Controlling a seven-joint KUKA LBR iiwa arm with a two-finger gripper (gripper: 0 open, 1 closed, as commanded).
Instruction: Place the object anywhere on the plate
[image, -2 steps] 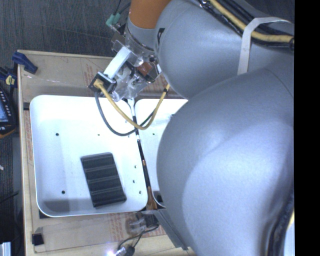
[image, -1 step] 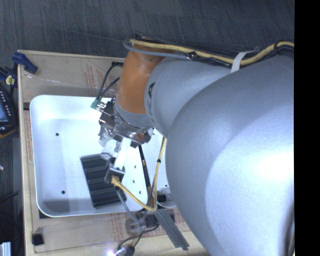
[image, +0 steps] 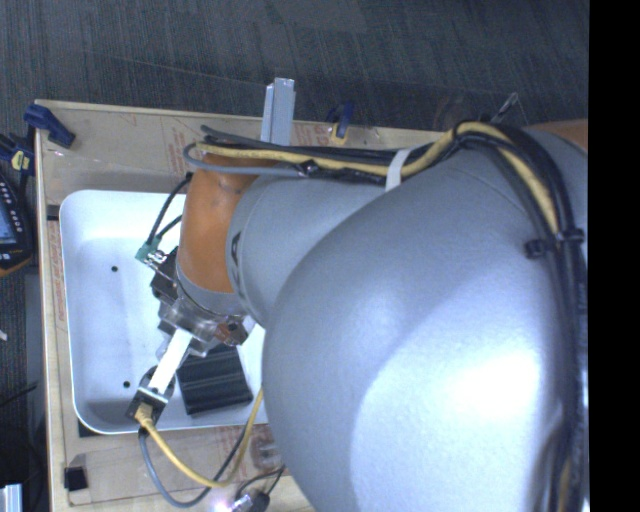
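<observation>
My grey arm with its orange band (image: 210, 235) reaches in from the right and covers most of the view. It hides everything to the right of the left white bin (image: 100, 290). The gripper (image: 213, 383) hangs low over the near right part of that bin, close to its front wall. It looks like a dark ridged block seen from above, and the wrist hides what lies under it. The bare floor of the bin to the left of the gripper holds nothing but two small dark specks.
The wooden bench frame (image: 120, 130) runs around the bin. A blue clamp (image: 48, 122) sits at its far left corner and a grey post (image: 280, 108) stands at the back edge. A small black block (image: 74, 476) lies on the bench at the near left.
</observation>
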